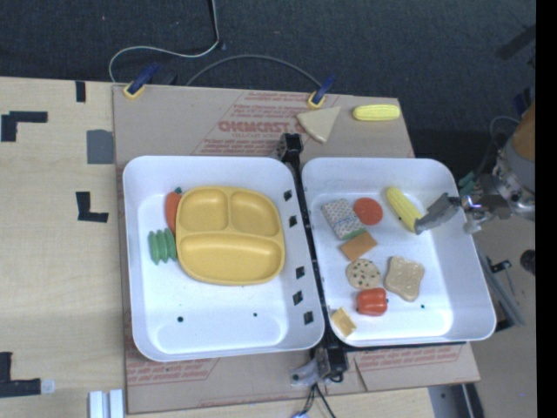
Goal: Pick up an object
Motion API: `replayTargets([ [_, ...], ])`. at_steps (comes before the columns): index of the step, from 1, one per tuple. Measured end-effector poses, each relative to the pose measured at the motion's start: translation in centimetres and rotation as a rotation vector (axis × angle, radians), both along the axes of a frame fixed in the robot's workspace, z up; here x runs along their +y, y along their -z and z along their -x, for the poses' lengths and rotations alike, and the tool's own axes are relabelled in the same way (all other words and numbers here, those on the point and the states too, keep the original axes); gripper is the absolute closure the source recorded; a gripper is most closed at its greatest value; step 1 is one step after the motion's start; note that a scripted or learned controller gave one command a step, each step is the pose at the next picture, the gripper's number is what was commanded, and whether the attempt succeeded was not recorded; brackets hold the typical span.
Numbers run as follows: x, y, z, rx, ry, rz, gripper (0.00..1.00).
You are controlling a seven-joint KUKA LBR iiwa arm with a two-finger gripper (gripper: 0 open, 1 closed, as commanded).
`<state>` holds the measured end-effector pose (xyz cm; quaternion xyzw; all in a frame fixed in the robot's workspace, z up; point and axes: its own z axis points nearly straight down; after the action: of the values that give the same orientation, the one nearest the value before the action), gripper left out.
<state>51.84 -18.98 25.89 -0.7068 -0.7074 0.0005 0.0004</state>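
The right bin (452, 320) holds several toy foods: a yellow corn cob (401, 206), a red slice (368, 210), a grey patterned block (340, 218), an orange cracker (359, 246), a cookie (362, 273), a bread slice (405, 278), a red pepper (372, 300) and a small yellow wedge (343, 322). My gripper (439, 214) reaches in over the bin's right rim, just right of the corn cob, with nothing seen in its grasp.
In the left bin (218, 329) lie a yellow divided plate (230, 233), a red-orange piece (172, 207) and a green pea pod (161, 246). A tan wedge (318, 124) and a yellow piece (376, 111) rest on the cardboard behind the bins.
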Motion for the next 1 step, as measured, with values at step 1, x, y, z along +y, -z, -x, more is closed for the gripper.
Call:
replayTargets([
  [1,3.96,17.5,2.06,-0.008,0.0,0.002,0.0],
])
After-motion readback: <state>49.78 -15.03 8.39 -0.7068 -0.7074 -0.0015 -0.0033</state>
